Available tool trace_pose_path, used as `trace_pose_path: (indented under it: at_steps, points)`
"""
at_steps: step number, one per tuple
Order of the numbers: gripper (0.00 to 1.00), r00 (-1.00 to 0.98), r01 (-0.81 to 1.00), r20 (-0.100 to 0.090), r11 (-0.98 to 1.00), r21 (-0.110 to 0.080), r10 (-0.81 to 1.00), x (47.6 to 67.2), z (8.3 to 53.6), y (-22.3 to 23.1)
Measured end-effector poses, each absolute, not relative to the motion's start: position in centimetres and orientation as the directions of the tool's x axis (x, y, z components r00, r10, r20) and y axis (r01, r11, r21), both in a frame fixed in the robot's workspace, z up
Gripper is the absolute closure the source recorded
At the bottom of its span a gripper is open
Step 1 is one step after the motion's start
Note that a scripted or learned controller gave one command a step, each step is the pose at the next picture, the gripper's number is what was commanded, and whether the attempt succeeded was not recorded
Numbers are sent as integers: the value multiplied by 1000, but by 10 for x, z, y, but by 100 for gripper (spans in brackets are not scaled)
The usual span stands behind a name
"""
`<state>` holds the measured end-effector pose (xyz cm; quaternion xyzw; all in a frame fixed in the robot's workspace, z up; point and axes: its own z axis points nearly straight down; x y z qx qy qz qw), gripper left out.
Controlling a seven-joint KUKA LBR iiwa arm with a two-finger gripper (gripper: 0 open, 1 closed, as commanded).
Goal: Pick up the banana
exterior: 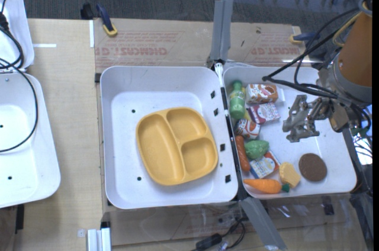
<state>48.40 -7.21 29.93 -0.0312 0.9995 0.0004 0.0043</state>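
Note:
My gripper (299,124) hangs over the right white bin (340,184), above bare floor at its middle right, with nothing seen in it. Toy food lies to its left and below it. A small yellow wedge-shaped piece (289,174) lies near the front wall, next to an orange carrot (262,185). I cannot tell whether that yellow piece is the banana. A brown round cookie (312,166) sits just below the gripper.
The right bin also holds a green bottle (237,99), several printed packets (262,103), a green broccoli (256,149) and a second carrot (241,154). The left bin (118,125) holds a yellow divided plate (176,145). Black cables (308,51) run to the arm.

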Motion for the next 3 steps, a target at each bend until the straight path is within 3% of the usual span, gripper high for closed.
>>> trace_pose_path:
  at_steps: [1, 2, 3]
  points:
    - [0, -998, -63, -8, 998, 0, -63, 484, 299, -72]
    - [0, -1000, 16, -1, 1000, 1, 16, 508, 218, -45]
    - [0, -978, 206, 1, 978, 0, 206, 478, 191, -34]
